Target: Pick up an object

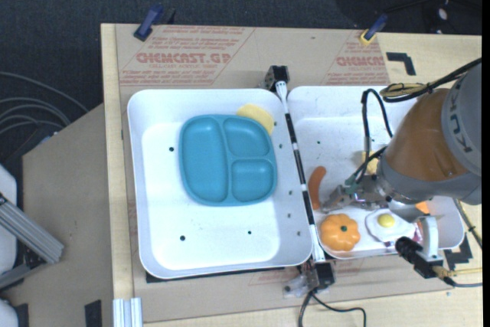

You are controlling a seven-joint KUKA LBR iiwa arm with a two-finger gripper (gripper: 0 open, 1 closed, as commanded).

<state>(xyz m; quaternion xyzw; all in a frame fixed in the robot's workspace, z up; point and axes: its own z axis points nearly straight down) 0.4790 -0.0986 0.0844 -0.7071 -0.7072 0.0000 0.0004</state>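
Orange pumpkin (340,232) — round, ribbed — beside fried egg (385,223) in right bin (329,107); gripper (354,194) grip unreadable.

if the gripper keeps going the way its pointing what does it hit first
The gripper points left and down into the right bin. Likely first contact is the orange sausage-shaped piece just ahead of it, or the bin floor; depth is hard to judge.

An orange pumpkin (340,233) with a green stem is sitting at the near edge of the right bin (321,112). Just beside it a fried egg (385,223) is lying flat, and an orange sausage-shaped piece (315,184) is lying near the bin's left wall.
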